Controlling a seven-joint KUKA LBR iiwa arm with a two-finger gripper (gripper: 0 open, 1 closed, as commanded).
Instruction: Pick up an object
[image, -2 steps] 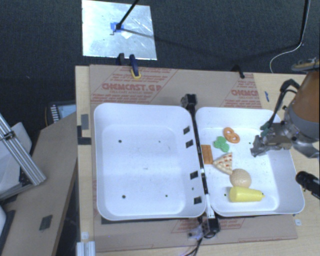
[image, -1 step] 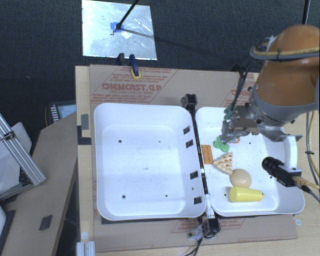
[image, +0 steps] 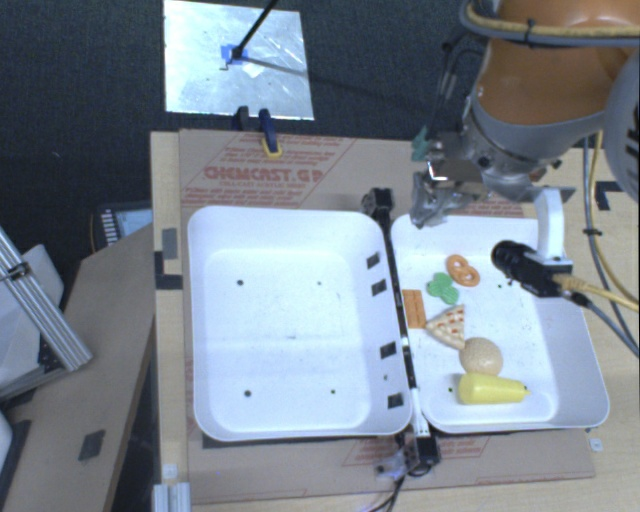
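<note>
The big grey arm with the orange band (image: 545, 60) comes in from the top right. Its metal gripper (image: 432, 208) hangs over the far rim of the right white bin (image: 575, 345), near the corner where the two bins meet. Nothing sits between its fingers, and I cannot tell if they are wide or narrow.

All the toys lie in the right bin, at about five o'clock from the gripper. Nearest is the small brown pretzel (image: 462, 269), a little way off. Just beside it, at seven o'clock from the pretzel, is the green leafy piece (image: 442, 289). Below that is the triangle pizza slice (image: 447, 325), and a thin orange strip (image: 411, 307) lies at its nine o'clock, against the middle wall. The round tan ball (image: 481, 355) touches the pizza slice at its five o'clock. The yellow lemon-shaped toy (image: 489, 390) sits right under the ball, close to the near rim.

A black camera piece on a white bracket (image: 527, 266) hangs at three o'clock from the pretzel.

The right side of this bin has bare floor. The left white bin (image: 205, 300) has lots of open room.
</note>
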